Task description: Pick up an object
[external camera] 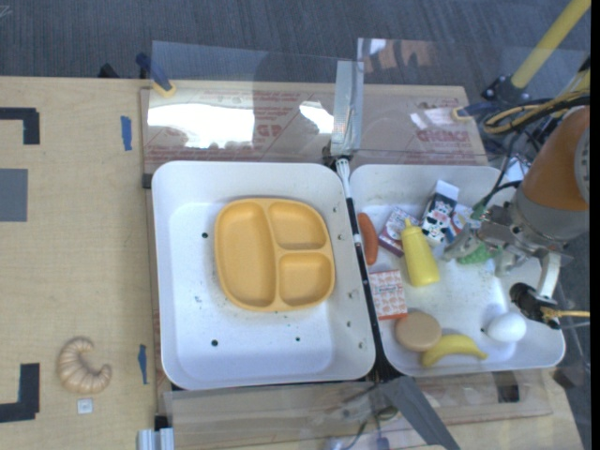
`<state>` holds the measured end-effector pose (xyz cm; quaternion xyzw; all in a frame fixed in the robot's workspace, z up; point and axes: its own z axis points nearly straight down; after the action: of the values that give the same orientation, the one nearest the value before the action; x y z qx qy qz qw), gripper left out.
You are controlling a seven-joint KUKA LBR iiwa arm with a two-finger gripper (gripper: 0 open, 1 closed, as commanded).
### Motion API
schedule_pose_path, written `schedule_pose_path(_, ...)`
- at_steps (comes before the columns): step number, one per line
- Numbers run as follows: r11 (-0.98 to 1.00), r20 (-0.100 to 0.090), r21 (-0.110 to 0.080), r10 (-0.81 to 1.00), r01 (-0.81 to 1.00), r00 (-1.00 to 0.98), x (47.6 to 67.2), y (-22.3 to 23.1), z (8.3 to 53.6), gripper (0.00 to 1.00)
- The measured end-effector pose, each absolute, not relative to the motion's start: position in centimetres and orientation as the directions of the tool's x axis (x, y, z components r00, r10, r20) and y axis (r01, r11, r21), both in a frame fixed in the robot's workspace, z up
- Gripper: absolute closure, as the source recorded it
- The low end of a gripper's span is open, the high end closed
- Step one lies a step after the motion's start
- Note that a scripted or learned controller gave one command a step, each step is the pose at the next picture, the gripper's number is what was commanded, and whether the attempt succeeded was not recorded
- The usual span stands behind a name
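Observation:
The right bin (469, 356) holds several small objects. A yellow bottle (420, 254) lies near its middle, with a red sausage (368, 238) to its left and a printed packet (387, 293) below that. A round brown bun (417, 330), a banana (453, 349) and a white egg (507, 327) lie along the front. A small black-and-white carton (438, 212) stands at the back. My gripper (472, 242) reaches in from the right, low over the bin's right-middle, just right of the bottle and carton. Something green (474, 257) lies right beneath its tip.
The left bin (178, 279) holds a yellow divided plate (275, 252). A croissant (83, 364) lies on the bench at the front left. A clear upright panel (349, 101) stands behind the bins. Yellow and black cables (525, 111) hang at the back right.

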<state>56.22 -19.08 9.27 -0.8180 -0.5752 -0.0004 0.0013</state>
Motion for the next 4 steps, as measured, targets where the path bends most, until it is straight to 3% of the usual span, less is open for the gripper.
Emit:
schedule_pose_path(1, -0.337, 0.002, -0.007, 0.942, 0.942, 0.337, 56.2, -19.0, 9.9, 1.00)
schedule_pose_path(2, -0.110, 0.000, 0.001, 0.994, 0.994, 0.110, 56.9, -15.4, 15.7, 1.00)
schedule_pose_path(3, -0.111, 0.000, -0.001, 0.994, 0.994, 0.111, 56.9, -15.4, 15.6, 0.00)
schedule_pose_path(4, -0.087, 0.000, -0.003, 0.996, 0.996, 0.087, 56.5, -9.0, 9.1, 0.00)
